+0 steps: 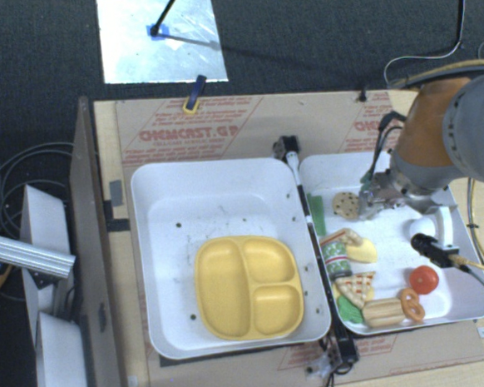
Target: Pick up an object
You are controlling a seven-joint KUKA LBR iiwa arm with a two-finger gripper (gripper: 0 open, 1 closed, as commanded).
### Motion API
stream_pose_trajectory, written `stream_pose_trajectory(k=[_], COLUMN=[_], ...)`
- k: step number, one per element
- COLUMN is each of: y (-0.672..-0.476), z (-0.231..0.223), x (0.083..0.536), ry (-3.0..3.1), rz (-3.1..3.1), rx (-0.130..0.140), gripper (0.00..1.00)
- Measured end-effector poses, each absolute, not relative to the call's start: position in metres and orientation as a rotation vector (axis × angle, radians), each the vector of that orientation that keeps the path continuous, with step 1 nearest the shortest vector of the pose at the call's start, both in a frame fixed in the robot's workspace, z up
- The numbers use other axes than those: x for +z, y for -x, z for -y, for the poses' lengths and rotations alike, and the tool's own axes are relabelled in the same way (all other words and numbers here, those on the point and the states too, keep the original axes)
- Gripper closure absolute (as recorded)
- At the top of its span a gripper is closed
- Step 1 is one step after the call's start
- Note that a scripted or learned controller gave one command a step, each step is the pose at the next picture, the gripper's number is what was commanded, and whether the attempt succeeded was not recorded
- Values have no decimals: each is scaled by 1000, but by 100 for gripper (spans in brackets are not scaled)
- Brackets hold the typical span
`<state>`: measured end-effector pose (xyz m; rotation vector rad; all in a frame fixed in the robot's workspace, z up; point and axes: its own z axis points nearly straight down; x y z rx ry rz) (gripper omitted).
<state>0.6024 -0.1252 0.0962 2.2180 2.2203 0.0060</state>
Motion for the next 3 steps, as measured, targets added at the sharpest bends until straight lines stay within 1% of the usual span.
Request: stream_pose_trajectory(k=[1,2,3], y=[-602,-657,-643], z=[125,104,114], x=[96,200,151], ry=[-2217,-2204,-2221], rz=[-2221,-2222,-2223], rx=[5,15,-3], gripper=[0,0,0])
